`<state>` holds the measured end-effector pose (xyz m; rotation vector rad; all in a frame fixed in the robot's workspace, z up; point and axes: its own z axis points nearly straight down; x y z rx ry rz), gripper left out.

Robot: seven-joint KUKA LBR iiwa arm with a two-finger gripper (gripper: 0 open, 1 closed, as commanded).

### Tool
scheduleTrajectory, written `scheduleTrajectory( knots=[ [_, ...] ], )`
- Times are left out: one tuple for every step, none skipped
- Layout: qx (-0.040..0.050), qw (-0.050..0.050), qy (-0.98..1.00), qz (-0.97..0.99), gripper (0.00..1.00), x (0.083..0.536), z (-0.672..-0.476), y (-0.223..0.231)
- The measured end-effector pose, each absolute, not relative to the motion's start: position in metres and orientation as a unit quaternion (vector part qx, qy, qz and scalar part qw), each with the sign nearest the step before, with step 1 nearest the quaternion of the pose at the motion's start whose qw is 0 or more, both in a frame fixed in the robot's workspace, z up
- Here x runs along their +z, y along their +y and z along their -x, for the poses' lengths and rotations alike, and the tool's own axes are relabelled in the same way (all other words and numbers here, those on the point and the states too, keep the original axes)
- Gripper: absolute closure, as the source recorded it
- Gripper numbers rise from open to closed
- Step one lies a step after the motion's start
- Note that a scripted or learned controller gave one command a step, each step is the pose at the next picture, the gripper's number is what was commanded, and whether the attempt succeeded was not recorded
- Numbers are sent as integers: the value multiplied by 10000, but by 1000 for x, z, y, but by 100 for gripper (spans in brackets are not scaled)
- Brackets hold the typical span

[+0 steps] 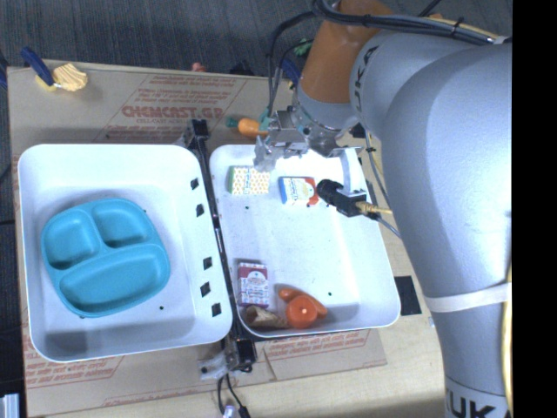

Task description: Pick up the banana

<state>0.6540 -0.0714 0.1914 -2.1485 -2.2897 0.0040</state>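
**A:** Banana location?
**B:** Probably the banana (261, 318): a brownish piece in the right bin's (376, 307) near-left corner, between red box (252, 284) and orange item (305, 310). Hard to confirm.
**A:** Axis?
**B:** Roughly along the near wall; ends unclear.
**A:** End effector (271, 151)?
**B:** Over that bin's far-left corner. Spread or pressed together, can't tell. Cardboard-covered counter (130, 103), dark floor behind.

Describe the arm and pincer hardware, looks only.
The arm is bulky, with smooth light-grey rounded casings and an orange band above the wrist. Black cables loop over the orange section. White letters "UK" show low on the casing. The pincer is small, metallic grey, with wiring around its mount.
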Motion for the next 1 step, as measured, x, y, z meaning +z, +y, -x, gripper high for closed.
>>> scheduleTrajectory(
  knots=[
    [19, 13, -7314, 6819, 100, 202, -655, -70]
  ],
)
